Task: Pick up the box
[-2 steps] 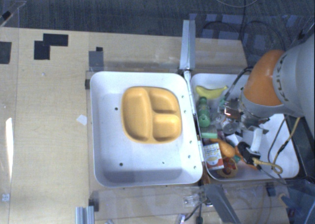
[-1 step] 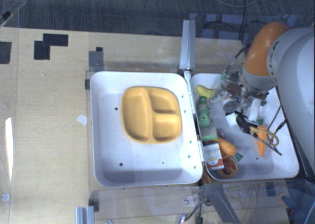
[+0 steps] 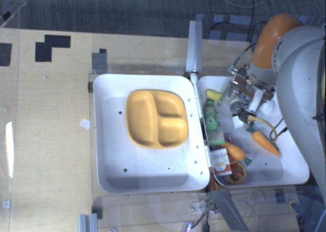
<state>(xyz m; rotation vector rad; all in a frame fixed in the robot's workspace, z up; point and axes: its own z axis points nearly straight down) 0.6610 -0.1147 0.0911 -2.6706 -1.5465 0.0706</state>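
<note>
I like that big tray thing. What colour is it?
The divided tray is yellow, seen best in the camera view.

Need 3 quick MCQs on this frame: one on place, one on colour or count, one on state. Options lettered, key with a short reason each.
1. Where does the yellow divided tray lie?
A. in the left bin
B. in the right bin
C. on the bench outside both bins

2. How many carrots lie in the right bin?
A. none
B. two
C. five

3. Where is the gripper relative to the bins?
A. over the left bin
B. over the right bin, near its far side
C. outside both bins

Key: 1 A, the tray fills the middle of the left bin. 2 B, one carrot lies by the arm, another carrot beside the box. 3 B, it hangs above the right bin's far part, apart from the box.
</note>
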